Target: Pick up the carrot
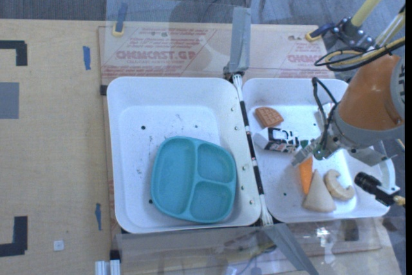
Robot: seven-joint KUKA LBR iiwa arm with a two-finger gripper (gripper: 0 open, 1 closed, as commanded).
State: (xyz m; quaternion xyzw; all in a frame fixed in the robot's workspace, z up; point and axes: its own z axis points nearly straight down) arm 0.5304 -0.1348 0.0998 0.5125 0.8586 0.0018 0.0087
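The teal divided tray (194,180) lies in the left bin (122,158) toward its front edge. In the right bin (283,203), the carrot (306,175) lies near the front edge, touching a pale wedge (318,196), with a mushroom-shaped piece (338,184) beside that. The gripper (310,151) hangs just above the carrot's upper end, fingers narrowly parted and holding nothing; behind lie a black-and-white packet (279,140) and a brown waffle piece (268,116).

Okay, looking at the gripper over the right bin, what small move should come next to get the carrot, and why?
Probably a short descent onto the carrot: the gripper sits just above its upper end in the right bin, and no carrot shows between its fingers yet.
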